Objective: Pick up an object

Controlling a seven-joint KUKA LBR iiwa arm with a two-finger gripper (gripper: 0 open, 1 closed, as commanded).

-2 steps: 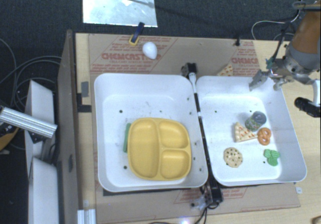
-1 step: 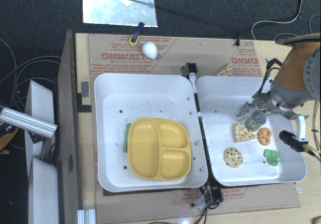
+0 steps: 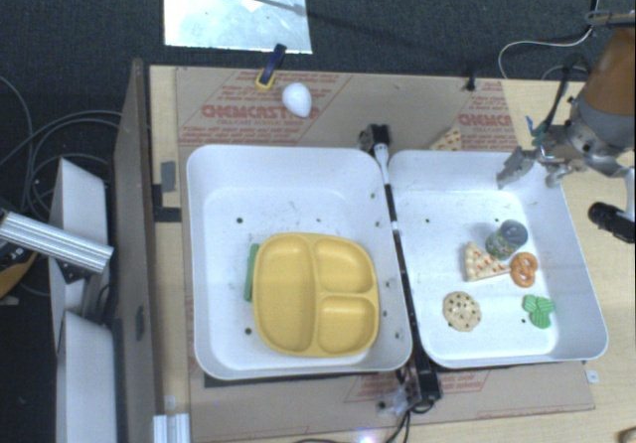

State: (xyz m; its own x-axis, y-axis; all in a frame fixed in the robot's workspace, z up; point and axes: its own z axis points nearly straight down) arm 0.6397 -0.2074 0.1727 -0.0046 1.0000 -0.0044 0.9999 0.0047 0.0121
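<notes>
The right bin (image 3: 571,262) holds several small toy foods: a grey-green round piece (image 3: 510,235), a pizza-like wedge (image 3: 482,262), an orange pretzel (image 3: 524,269), a round cookie (image 3: 461,310) and a green piece (image 3: 539,311). My gripper (image 3: 533,171) hangs over the bin's far right corner, well behind the food cluster. Its two fingers stand apart, open, with nothing between them. The grey arm with its orange band (image 3: 608,83) comes in from the right edge.
The left bin (image 3: 224,193) carries a yellow divided plate (image 3: 316,292) with a green strip (image 3: 252,272) under its left edge. Behind the bins, on the cardboard, lie a white egg (image 3: 296,98), a yellow-and-blue tool (image 3: 268,69) and a cracker (image 3: 449,140).
</notes>
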